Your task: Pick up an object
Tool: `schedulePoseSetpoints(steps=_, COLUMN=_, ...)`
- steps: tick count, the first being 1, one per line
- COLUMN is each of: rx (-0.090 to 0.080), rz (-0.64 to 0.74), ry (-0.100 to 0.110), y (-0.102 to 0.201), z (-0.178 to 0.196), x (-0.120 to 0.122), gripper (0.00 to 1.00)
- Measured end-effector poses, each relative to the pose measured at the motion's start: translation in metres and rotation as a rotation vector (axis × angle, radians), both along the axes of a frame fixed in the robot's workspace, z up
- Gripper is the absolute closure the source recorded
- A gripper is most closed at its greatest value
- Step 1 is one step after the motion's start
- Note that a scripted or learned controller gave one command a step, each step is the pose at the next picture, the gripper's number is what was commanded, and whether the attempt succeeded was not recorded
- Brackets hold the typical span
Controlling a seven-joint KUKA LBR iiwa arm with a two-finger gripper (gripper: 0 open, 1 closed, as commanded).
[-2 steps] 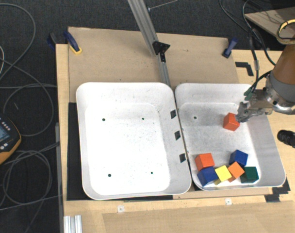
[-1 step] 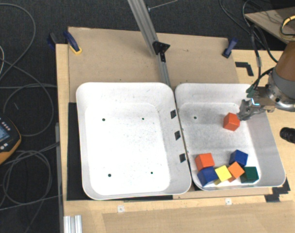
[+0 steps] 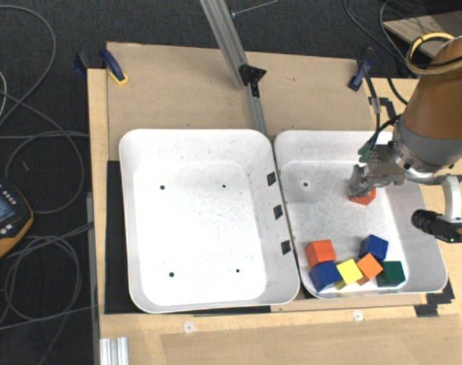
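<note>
The end effector [image 3: 363, 184] is hovering inside the right bin [image 3: 322, 154], pinching a red block [image 3: 362, 197] between its fingers. The other blocks [image 3: 354, 263] are lying clustered toward that bin's near edge.

Blue clamps [image 3: 114, 67] [image 3: 359, 73] on bench's far corners; metal pole [image 3: 229, 44] slanting between; handheld pendant [image 3: 4, 215] at left.
</note>
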State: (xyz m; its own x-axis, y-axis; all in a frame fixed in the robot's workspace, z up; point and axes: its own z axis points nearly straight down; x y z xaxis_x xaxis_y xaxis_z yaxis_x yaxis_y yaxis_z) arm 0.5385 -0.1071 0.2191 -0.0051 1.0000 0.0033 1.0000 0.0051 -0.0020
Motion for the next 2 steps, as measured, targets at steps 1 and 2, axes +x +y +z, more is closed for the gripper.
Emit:
schedulePoseSetpoints(steps=1, rx=0.0, rz=0.002, ry=-0.004, y=0.051, z=0.013, x=-0.001, gripper=1.0)
schedulePoseSetpoints(steps=2, rx=-0.001, rz=0.002, ry=-0.003, y=0.101, z=0.016, x=0.002, gripper=1.0)
